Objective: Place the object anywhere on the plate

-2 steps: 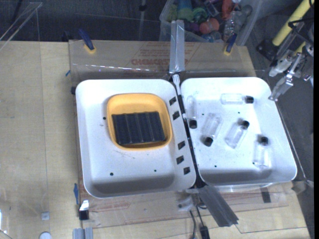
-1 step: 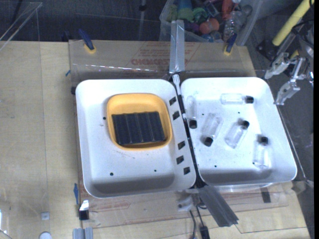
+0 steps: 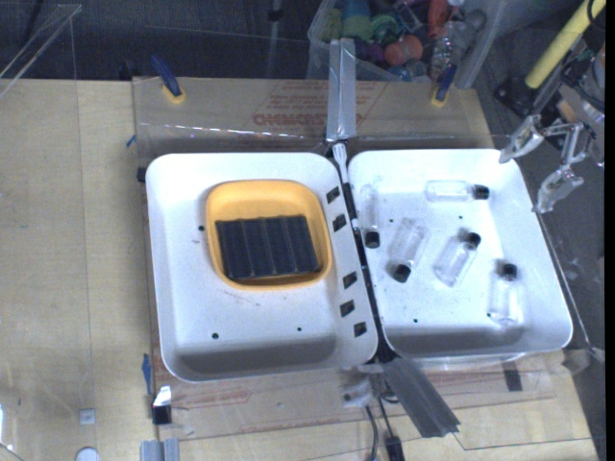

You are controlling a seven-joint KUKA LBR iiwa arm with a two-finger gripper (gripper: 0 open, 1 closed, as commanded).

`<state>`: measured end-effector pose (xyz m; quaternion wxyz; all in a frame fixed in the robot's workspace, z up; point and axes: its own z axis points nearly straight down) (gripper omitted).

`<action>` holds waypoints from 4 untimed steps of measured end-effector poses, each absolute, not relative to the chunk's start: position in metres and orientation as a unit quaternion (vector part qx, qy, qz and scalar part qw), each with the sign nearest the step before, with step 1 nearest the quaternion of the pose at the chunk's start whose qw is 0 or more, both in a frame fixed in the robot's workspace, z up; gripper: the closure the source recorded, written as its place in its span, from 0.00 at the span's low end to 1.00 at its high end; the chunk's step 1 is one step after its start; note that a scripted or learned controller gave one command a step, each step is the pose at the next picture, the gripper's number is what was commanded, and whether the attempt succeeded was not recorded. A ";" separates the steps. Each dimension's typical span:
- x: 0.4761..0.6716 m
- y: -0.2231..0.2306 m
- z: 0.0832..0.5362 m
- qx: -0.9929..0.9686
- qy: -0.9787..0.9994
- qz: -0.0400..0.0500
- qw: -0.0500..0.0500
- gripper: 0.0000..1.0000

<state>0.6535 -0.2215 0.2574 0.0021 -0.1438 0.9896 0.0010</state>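
A yellow square plate (image 3: 217, 209) sits in the left bin (image 3: 183, 334). A dark ridged rectangular pad (image 3: 267, 246) lies flat on it. Several clear vials with black caps lie in the right bin (image 3: 538, 329), among them one at the back (image 3: 447, 192), one in the middle (image 3: 452, 259) and one at the front right (image 3: 504, 301). My gripper (image 3: 532, 171) hangs open over the right bin's back right corner. Nothing is between its metal fingers (image 3: 514, 145), and it is apart from the vials.
A divider wall with black tabs (image 3: 348, 277) separates the two bins. A clear box of coloured toys (image 3: 404, 17) stands behind the bench. A yellow tube (image 3: 567, 32) and arm hardware crowd the upper right corner.
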 end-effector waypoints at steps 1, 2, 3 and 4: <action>0.669 -0.221 0.360 -0.261 0.965 -0.001 0.006 0.00; 0.668 -0.221 0.288 -0.388 0.922 0.001 0.003 0.00; 0.665 -0.221 0.266 -0.523 0.852 0.001 0.002 0.00; 0.668 -0.220 0.248 -0.646 0.764 0.002 0.002 0.00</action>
